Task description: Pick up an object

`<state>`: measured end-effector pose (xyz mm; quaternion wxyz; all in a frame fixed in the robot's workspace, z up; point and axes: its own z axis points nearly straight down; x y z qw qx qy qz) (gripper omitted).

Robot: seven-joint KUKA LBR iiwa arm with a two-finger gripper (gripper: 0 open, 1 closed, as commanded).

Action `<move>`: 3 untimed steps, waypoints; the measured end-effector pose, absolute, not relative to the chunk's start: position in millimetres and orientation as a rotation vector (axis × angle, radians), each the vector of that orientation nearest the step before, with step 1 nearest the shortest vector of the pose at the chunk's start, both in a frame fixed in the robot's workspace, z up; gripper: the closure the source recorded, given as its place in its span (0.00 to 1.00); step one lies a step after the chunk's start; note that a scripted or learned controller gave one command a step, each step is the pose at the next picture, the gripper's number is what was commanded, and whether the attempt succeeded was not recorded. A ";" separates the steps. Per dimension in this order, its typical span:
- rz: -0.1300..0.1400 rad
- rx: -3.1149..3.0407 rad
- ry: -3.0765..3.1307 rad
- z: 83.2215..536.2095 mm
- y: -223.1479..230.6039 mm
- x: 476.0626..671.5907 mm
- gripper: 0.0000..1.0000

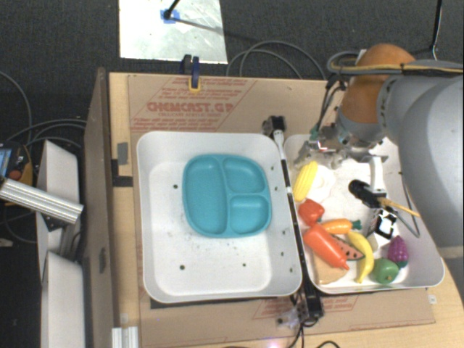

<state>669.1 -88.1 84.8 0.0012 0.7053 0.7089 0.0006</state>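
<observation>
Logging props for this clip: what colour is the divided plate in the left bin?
Light blue, a plain turquoise tone. The divided plate shows clearly in the camera view.

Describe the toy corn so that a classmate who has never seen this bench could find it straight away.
Start at the right bin, the one crowded with toy food. Look to its upper left part, beside the divide between the two bins. The corn is the pale yellow, bumpy cob above the red pepper; the banana is smooth and curved.

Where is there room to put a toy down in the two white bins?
The left bin has bare floor all around the blue tray, widest along its near edge and left side. The right bin is crowded: corn, carrot, banana, grapes and green apple fill its near half. The arm covers its far end.
</observation>
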 end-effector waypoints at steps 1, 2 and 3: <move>0.005 2.210 2.226 96.4 -88.2 670.2 1.00; 0.004 2.210 2.226 96.0 -88.3 670.0 0.00; -0.003 2.223 2.222 83.6 -84.1 628.0 0.00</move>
